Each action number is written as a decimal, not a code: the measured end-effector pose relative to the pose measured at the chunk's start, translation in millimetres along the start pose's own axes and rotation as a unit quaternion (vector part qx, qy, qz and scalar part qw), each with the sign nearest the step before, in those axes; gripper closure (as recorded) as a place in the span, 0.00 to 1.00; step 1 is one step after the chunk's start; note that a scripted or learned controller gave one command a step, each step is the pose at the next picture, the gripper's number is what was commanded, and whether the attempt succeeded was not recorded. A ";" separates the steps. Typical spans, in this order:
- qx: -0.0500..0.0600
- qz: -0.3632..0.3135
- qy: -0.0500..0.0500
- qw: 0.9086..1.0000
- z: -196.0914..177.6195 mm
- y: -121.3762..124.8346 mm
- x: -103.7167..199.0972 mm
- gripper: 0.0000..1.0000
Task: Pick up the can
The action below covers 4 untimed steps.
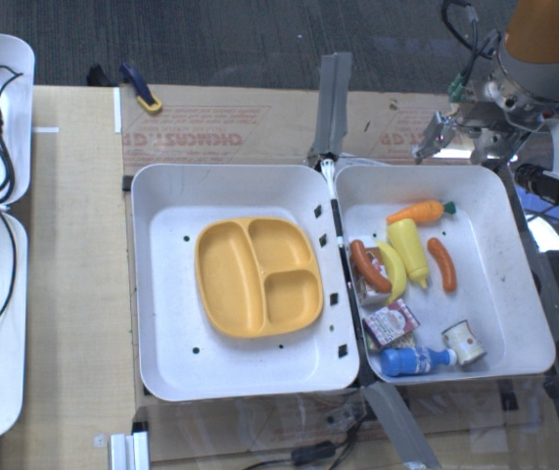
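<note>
The can is small and white with a red label. It lies tipped on its side near the front right corner of the right bin, next to the cap of a blue bottle. My gripper hangs over the back rim of the right bin, far behind the can. It is open, with nothing between its fingers. The orange band of the arm rises above it at the top right.
The right bin also holds a carrot, a yellow squeeze bottle, a banana, two sausages, and a small packet. A yellow divided plate lies in the left bin. Cables hang beside the wrist.
</note>
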State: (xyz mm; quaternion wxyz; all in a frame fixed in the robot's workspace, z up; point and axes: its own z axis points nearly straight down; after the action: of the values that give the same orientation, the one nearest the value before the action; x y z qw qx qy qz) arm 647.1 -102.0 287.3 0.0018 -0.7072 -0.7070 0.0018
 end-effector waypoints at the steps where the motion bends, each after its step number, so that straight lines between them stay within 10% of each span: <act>1: 0.000 0.021 0.000 1.000 97.3 -42.9 -38.3 0.00; 2: 0.000 -0.053 0.000 0.999 197.8 -129.1 -32.6 0.00; 3: -0.001 -0.121 0.004 0.993 198.3 -167.5 -115.6 0.00; 4: -0.002 -0.131 0.004 0.991 198.2 -167.4 -116.1 0.00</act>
State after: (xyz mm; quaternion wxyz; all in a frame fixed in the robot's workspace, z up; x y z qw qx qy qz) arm 478.6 -218.2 90.0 0.0032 -0.6081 -0.7938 -0.0024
